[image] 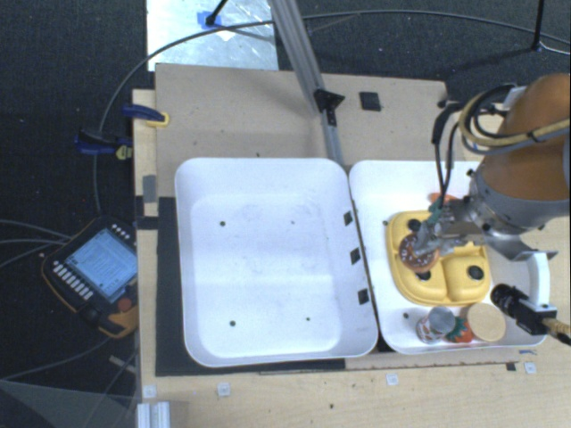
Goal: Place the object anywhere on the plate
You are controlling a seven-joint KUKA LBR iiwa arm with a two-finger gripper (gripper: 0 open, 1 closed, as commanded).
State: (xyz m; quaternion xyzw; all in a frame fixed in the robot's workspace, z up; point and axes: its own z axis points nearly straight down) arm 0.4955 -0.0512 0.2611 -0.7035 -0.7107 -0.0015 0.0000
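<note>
A yellow sectioned plate (461,279) lies in the right bin (375,194). A small round brown object (412,254) with a speckled rim sits in the plate's left compartment. My gripper (426,236) hangs right over that object, reaching in from the right, and its tip covers the object's upper right part. I cannot tell whether the object rests on the plate or is held.
At the right bin's front edge lie a small grey can (435,322), a red and green item (459,332) and a tan round disc (487,325). The left bin (263,257) stands beside it. A teach pendant (96,270) lies left of the bench.
</note>
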